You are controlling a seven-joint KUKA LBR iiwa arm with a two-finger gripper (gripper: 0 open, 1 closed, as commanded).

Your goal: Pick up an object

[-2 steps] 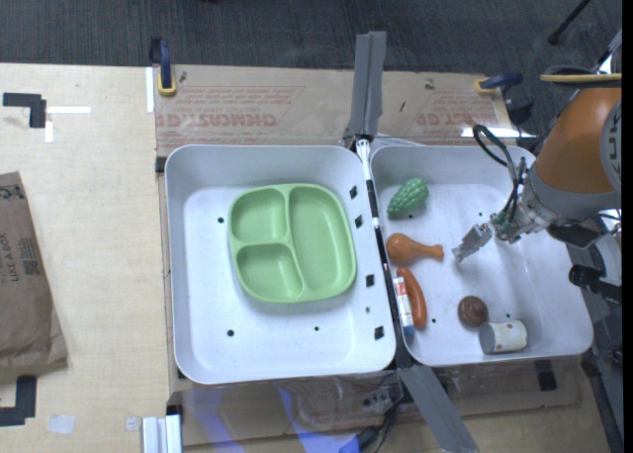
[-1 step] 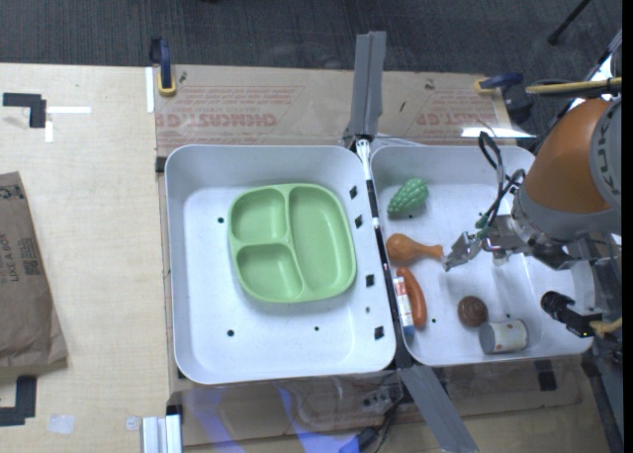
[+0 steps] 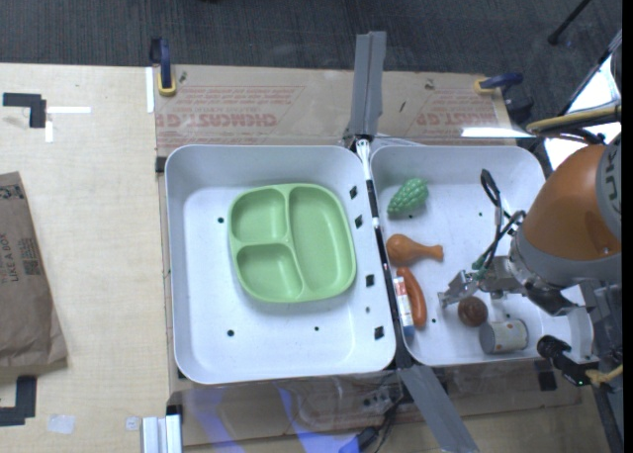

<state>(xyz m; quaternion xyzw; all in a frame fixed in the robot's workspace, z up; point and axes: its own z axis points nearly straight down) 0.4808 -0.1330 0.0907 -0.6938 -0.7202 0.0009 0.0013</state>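
The right bin (image 3: 450, 169) holds a green bumpy toy (image 3: 407, 197), an orange drumstick-shaped toy (image 3: 412, 250), a red sausage-shaped toy (image 3: 414, 301) by the left wall, a dark brown ball (image 3: 473, 311) and a grey cylinder (image 3: 503, 334). My gripper (image 3: 461, 289) hangs low over the bin's front half, its metal tip just left of and above the brown ball. The arm's orange band (image 3: 579, 206) rises behind it at the right. No object shows between the fingers.
The left bin (image 3: 198, 273) holds a green three-compartment plate (image 3: 293, 240). A grey divider strip (image 3: 369, 80) runs back from between the bins. A brown paper bag (image 3: 25, 273) lies at the far left of the bench.
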